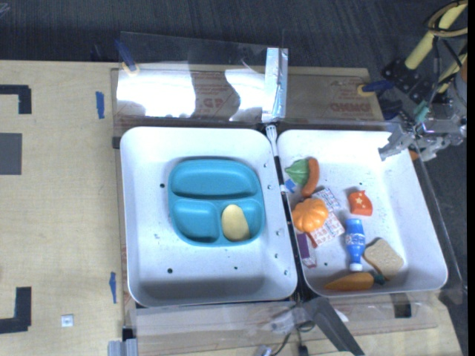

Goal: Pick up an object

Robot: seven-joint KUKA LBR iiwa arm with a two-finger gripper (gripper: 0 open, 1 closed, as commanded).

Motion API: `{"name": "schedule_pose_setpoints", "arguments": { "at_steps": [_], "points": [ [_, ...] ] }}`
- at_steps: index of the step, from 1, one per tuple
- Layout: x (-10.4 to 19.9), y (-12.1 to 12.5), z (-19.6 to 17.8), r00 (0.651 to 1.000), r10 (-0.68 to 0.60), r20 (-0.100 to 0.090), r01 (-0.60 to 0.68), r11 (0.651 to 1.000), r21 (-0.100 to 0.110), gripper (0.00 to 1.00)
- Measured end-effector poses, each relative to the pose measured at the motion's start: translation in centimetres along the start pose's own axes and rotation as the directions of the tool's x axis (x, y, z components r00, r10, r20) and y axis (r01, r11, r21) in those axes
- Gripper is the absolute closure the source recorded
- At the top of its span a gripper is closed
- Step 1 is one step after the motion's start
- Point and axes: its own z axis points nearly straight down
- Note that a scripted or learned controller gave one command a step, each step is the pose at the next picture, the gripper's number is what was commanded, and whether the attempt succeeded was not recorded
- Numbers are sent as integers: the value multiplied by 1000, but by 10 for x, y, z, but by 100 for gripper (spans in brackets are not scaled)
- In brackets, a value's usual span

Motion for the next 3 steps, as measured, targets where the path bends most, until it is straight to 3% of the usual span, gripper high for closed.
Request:
{"name": "schedule_pose_setpoints", "arguments": {
  "at_steps": [1, 2, 3],
  "points": [
    [61, -8, 107, 981, -195, -4, 195, 981, 6, 0],
    [67, 30, 183, 973, -231, 3, 231, 973, -8, 0],
    [61, -47, 184, 991, -133, 1, 133, 991, -4, 0]
  ]
}}
